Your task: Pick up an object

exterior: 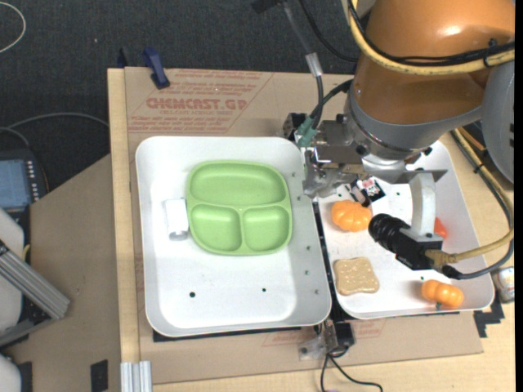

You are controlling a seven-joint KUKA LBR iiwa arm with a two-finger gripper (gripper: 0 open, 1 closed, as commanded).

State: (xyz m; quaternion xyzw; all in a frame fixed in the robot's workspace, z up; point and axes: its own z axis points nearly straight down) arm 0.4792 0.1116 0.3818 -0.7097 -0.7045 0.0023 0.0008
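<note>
**While the tool [362,188] hovers, settle on one target**

Under the wrist I cannot tell whether it is apart or together. It hangs over the right bin [458,190], just above the orange pumpkin [351,216]. I'd centre on that and descend straight, clear of the toast slice [356,276] nearby.

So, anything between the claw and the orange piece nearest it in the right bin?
Nothing visible. The claw sits by the left wall of the right bin, just up-left of the orange piece, with bare white floor between them. The toast slice lies below, off that line.
</note>
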